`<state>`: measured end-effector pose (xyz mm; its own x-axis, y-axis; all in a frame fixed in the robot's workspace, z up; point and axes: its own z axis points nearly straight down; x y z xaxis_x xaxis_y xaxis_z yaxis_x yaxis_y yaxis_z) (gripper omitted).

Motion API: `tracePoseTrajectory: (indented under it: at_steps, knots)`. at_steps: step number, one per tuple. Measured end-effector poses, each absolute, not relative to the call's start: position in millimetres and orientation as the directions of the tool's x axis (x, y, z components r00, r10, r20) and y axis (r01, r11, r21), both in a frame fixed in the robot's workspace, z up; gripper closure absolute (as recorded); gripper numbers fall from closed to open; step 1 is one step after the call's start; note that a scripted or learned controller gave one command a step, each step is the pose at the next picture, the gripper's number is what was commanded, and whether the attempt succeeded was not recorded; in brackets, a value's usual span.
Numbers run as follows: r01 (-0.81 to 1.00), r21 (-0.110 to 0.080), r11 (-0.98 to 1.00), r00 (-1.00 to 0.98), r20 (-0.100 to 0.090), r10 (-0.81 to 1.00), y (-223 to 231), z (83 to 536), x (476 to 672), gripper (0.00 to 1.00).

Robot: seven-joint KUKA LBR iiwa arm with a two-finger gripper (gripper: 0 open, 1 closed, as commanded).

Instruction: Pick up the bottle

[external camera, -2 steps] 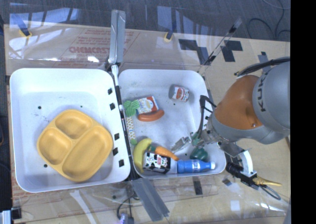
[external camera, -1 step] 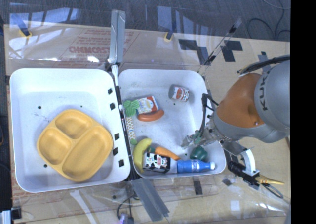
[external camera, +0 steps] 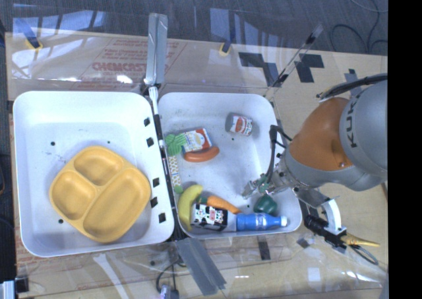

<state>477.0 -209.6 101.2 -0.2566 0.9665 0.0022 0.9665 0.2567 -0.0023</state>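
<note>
— Along the near wall of the right bin [external camera: 217, 101], what is lying there?

— A blue bottle [external camera: 254, 222] is lying on its side, its cap pointing right. The gripper [external camera: 258, 189] is hovering just above it, near a dark green thing [external camera: 266, 204].

— Is the gripper gripping anything?

— I cannot tell; that part is looking small and blurred.

— What is crowding the bottle?

— A black-and-white carton [external camera: 210, 217] is touching its left end, a carrot [external camera: 220, 203] and a banana [external camera: 188, 199] are sitting just beside that. A sausage [external camera: 200, 154], a green packet [external camera: 187, 140] and a small can [external camera: 239, 125] are resting farther back.

— And the left bin [external camera: 39, 109]?

— A yellow divided tray [external camera: 100, 192] is lying in it. The grey and orange arm [external camera: 336, 142] is reaching from the right.
</note>
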Motion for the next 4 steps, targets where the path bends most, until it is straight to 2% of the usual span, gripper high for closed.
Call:
tracePoseTrajectory:
  at_steps: [1,2,3,4]
  knots:
    - [0.897,-0.002,0.442,-0.442,0.003,0.897,-201.0,92.2,477.1,0.0]
    - [0.725,-0.002,0.689,-0.689,0.005,0.725,-202.5,92.0,476.8,0.0]
    - [0.721,-0.001,0.692,-0.692,0.005,0.721,-202.3,102.1,477.4,1.0]
    - [0.745,0.0,0.667,-0.667,0.0,0.745,-211.0,116.3,487.3,1.0]
